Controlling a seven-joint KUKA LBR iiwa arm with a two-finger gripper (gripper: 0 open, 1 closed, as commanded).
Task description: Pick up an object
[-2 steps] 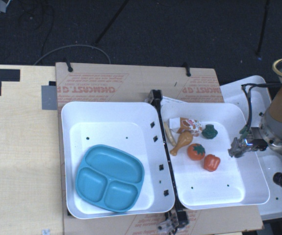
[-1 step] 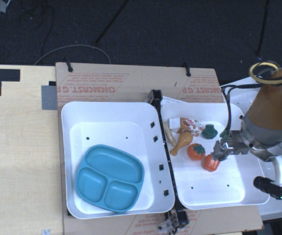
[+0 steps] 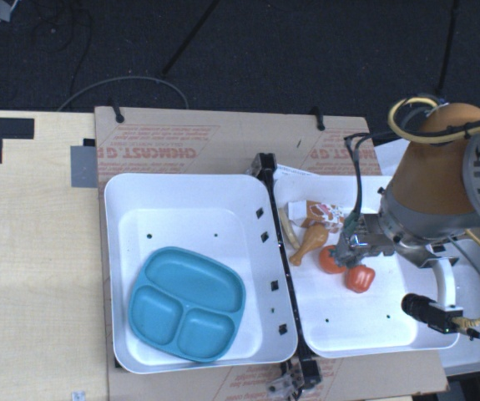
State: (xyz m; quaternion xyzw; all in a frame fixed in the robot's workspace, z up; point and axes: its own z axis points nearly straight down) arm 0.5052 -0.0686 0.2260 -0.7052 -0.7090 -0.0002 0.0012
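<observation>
The arm [image 3: 436, 178] is a thick rounded column, its widest section a smooth orange band with a soft sheen. Below the band sits a grey collar that narrows into a darker grey wrist block. A yellowish cable [image 3: 406, 117] loops above the orange part, and a thin black cable [image 3: 358, 174] runs down along its side toward the wrist. The gripper [image 3: 352, 247] is a small cluster of dark and silvery metal parts, too small to make out in detail.

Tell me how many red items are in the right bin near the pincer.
2. One red piece lies just below the pincer; the other sits to its left, beside the tan drumstick. The arm may hide more.
</observation>
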